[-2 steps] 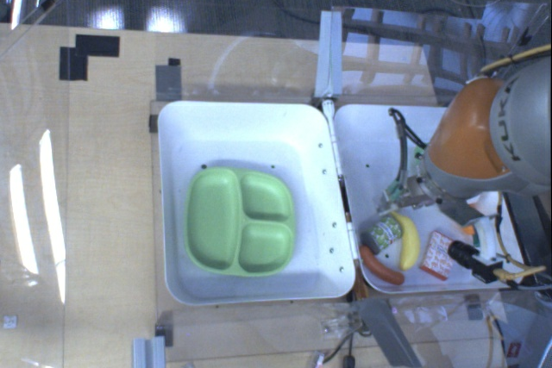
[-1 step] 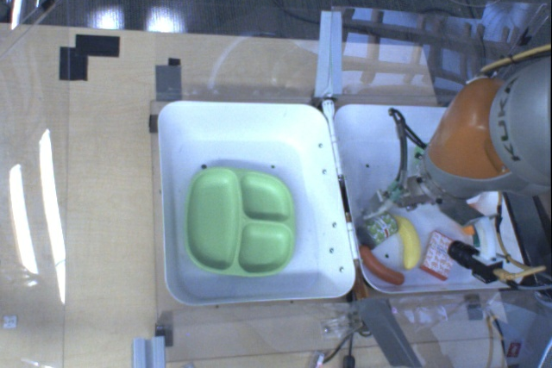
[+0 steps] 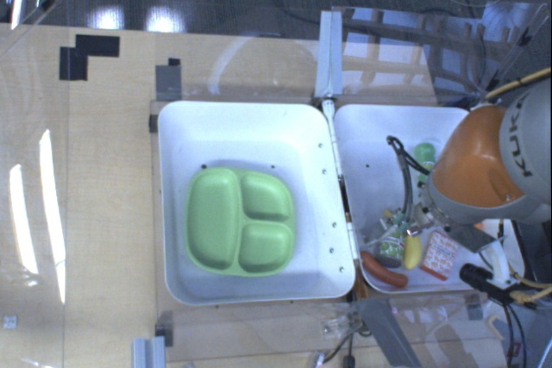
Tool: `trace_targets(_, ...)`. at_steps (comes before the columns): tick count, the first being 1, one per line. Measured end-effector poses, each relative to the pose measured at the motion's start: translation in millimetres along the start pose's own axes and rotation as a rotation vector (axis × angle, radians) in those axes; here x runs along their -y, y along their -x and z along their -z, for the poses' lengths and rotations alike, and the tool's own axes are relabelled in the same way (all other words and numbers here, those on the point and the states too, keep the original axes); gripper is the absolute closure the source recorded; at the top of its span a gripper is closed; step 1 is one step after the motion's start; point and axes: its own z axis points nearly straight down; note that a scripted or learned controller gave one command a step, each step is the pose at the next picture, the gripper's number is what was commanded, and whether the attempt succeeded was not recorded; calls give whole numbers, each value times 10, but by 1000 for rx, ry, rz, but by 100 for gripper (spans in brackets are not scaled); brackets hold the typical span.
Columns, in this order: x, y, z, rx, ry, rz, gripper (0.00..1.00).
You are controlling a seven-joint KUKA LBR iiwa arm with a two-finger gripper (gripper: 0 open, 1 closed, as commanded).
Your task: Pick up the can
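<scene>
The can (image 3: 392,247) lies low in the right bin (image 3: 366,151), its label unreadable. At its three o'clock a yellow banana (image 3: 412,252); at six a sausage (image 3: 384,271). The gripper (image 3: 412,220) hangs just above, state indiscernible; "KU" marks the arm (image 3: 487,159).

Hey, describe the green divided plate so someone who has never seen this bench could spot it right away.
Look at the two shallow white bins side by side and take the left white bin. The green divided plastic plate lies flat on its floor, toward the near edge. It is a rounded square in pale green with three compartments, far larger than the small red sausage-shaped toy and yellow piece clustered in the right white bin.
</scene>
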Motion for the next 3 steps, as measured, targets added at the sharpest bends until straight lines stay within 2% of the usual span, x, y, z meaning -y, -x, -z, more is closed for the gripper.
trace_targets(1,-36,8,122,3,8,1,100)
trace_targets(2,-874,-249,949,-3,-12,-236,100)
trace_targets(3,-1464,-1237,934,-3,-16,-471,100)
